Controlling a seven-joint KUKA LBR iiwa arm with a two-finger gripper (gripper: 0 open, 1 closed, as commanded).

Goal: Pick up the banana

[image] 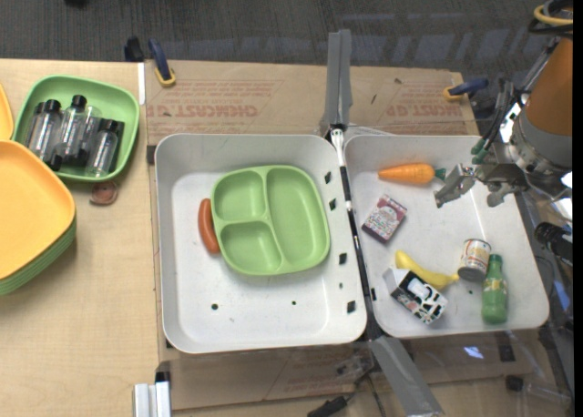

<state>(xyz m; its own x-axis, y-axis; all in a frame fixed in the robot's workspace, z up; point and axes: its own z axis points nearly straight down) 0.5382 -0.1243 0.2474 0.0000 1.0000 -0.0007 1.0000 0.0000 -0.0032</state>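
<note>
The banana is small and yellow. It lies in the right bin, near the front, resting against a black-and-white package. My gripper hangs over the back right of that bin, up and to the right of the banana and well apart from it. Its fingers are spread open with nothing between them.
The right bin also holds a carrot, a purple box, a small can and a green bottle. In the left bin sit a green divided plate and a sausage. A green tray of bottles and yellow plates stand far left.
</note>
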